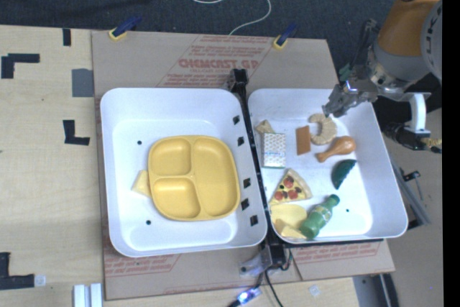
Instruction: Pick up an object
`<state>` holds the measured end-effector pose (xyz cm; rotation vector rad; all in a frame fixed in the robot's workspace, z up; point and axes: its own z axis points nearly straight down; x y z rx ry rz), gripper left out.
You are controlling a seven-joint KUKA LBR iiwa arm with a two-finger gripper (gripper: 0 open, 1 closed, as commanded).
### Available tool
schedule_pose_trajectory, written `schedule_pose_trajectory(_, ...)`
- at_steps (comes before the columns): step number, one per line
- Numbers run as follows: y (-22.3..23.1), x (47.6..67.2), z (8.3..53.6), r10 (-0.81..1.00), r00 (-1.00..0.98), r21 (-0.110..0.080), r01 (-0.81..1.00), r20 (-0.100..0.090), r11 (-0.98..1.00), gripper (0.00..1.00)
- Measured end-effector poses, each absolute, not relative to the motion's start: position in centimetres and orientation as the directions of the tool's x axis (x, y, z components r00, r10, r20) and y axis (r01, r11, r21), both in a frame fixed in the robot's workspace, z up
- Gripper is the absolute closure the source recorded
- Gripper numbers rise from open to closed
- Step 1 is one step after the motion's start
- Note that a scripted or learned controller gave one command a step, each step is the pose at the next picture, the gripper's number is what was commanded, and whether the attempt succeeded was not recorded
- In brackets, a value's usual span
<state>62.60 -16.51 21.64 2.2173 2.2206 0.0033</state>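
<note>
Gripper (335,108), finger state indiscernible, above cookie (323,127) in right bin (381,176); risk: crowding drumstick (336,149) and brown block (303,140) may deflect the grasp.

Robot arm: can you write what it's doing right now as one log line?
gripper above right bin | near cookie | nothing seen held | yellow tray in left bin
</note>
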Motion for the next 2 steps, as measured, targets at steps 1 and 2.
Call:
schedule_pose_trajectory(1,-16.5,62.6,22.4,1.0,-0.002,-0.001,1.0,0.001,0.002,1.0)
schedule_pose_trajectory(2,-11.4,61.7,23.1,1.0,-0.005,-0.002,1.0,0.001,0.005,1.0)
